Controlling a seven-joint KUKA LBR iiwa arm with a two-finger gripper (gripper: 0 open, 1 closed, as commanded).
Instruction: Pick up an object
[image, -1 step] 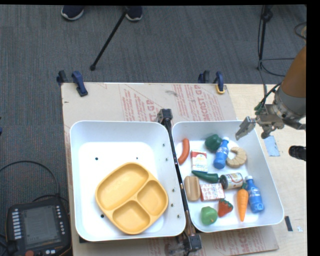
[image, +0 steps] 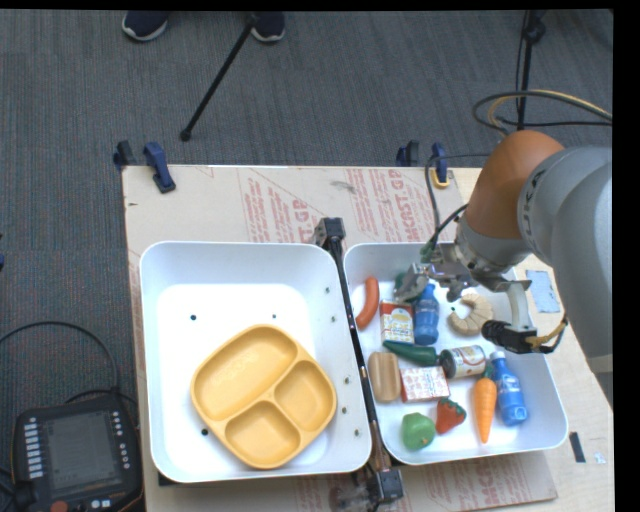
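**End effector over the blue bottle**

The right bin (image: 556, 428) on the table holds the food toys. The end effector (image: 432, 282), grip state unreadable, hovers at its far side; the blue bottle (image: 427, 317) lies just nearer, long axis running near-far.

Smooth glossy plastic bins (image: 160, 300) sit on a matt, printed cardboard sheet (image: 260, 200).

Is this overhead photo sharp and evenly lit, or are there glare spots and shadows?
Camera view: light is soft and even; the yellow tray and the toy food are fairly sharp; faint shadows sit under the left bin rim; the arm's orange band looks slightly blurred; no strong glare.
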